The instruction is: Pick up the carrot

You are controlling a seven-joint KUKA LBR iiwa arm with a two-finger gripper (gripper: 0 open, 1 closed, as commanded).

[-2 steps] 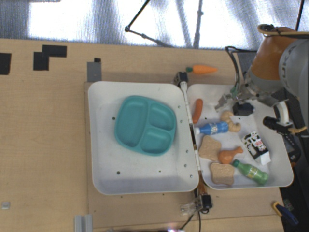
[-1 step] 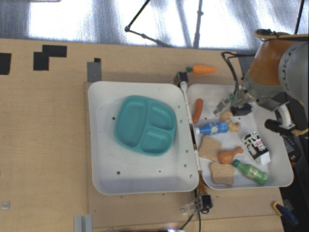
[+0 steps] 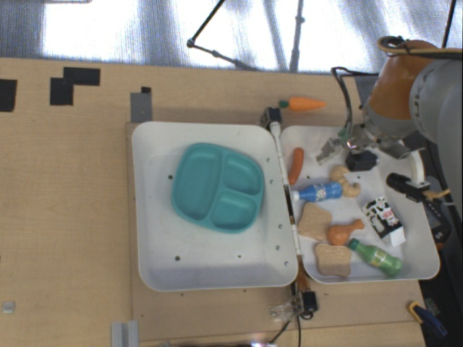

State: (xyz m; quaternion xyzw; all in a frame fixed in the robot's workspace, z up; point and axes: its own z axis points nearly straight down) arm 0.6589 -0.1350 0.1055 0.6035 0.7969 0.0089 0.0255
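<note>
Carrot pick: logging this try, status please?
Gripper low over right bin's far end. Orange toy carrot outside bins, on bench, untouched. Nothing on it.

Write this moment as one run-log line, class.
carrot: on bench beyond right bin | gripper: over right bin, apart from carrot | pick: not done

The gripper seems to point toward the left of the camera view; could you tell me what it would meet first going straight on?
Probably the sausage in the right bin, though the gripper's height is unclear.
</note>
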